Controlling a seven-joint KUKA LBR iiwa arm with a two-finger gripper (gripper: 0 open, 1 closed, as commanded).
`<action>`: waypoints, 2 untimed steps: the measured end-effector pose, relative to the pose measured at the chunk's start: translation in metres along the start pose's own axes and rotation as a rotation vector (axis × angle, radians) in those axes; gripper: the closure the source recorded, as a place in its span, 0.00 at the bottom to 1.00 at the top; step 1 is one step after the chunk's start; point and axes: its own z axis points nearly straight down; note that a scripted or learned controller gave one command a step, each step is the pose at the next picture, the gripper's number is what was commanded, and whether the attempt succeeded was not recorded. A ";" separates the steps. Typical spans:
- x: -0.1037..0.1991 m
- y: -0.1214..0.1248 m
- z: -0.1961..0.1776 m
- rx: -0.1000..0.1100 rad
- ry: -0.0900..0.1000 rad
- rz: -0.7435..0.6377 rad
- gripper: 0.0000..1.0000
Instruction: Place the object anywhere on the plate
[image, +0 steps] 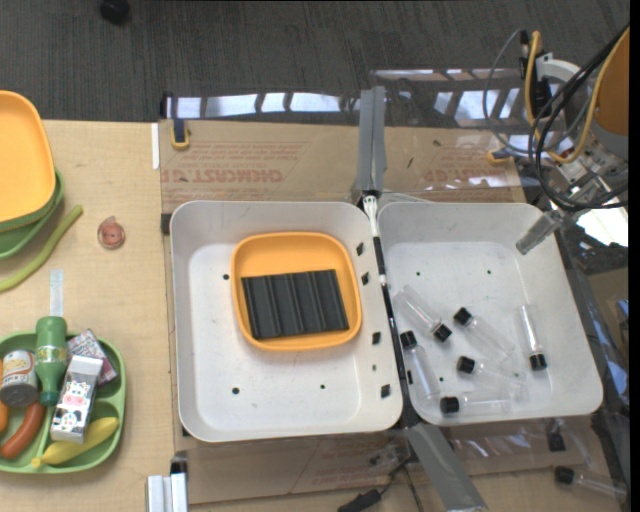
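Clear plastic vials with black caps (440, 330) lie loose in the right white bin (580, 380); orange square plate (296, 300) sits in the left bin. Gripper (537, 236) at bin's far-right rim, grip state unclear. Best to pick an isolated vial, across its barrel.

You have an orange plate (296, 338), rounded-square, lying flat in the left bin, toward its upper middle. A dark grey ribbed slab (296, 304) rests flat on the plate, long side running left to right, slightly skewed. In the right bin, several clear vials with black caps (440, 330) lie scattered on their sides.
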 end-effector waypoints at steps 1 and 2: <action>-0.001 0.000 -0.016 -0.001 -0.001 -0.146 0.00; -0.004 -0.002 0.001 -0.004 -0.001 -0.338 0.00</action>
